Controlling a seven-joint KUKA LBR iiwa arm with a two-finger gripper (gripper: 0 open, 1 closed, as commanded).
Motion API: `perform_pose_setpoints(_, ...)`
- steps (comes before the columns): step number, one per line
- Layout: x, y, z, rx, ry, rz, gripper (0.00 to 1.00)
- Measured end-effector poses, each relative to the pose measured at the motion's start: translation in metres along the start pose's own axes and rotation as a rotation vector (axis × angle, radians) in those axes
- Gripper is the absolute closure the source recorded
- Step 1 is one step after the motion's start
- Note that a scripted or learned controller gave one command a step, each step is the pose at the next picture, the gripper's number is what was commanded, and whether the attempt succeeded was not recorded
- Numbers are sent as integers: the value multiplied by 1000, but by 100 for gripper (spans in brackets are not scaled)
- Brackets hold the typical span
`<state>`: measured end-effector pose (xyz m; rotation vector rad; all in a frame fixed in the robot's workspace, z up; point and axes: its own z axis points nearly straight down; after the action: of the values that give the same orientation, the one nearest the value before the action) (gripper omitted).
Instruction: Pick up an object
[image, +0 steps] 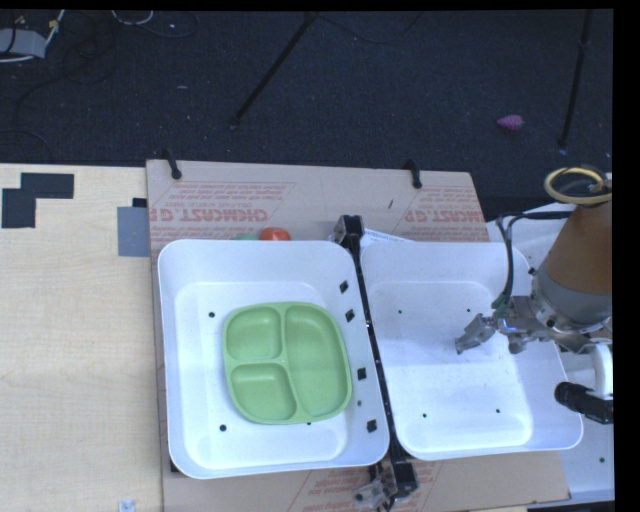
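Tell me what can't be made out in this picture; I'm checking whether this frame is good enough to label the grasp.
- The tool in the right bin: too small and blurred in the camera view to tell its state.
- Red and green things behind the left bin: its back rim hides most of them.
- The arm: cut off by the right edge.
- The green divided plate is plain.

A pale green plastic plate with three compartments (287, 361) lay flat, face up, in the middle of the left shallow white bin (190, 290). Its two smaller compartments faced the bin's left wall, the long one the divider side.
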<state>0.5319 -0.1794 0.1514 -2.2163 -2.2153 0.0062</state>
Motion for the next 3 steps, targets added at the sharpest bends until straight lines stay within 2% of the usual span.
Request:
perform_pose_setpoints(1, -1, -6, 45, -1, 0, 0, 0)
perform_pose_setpoints(2, -3, -6, 33, -4, -1, 4, 100)
perform_pose_setpoints(3, -7, -4, -10, -10, -3, 2, 100)
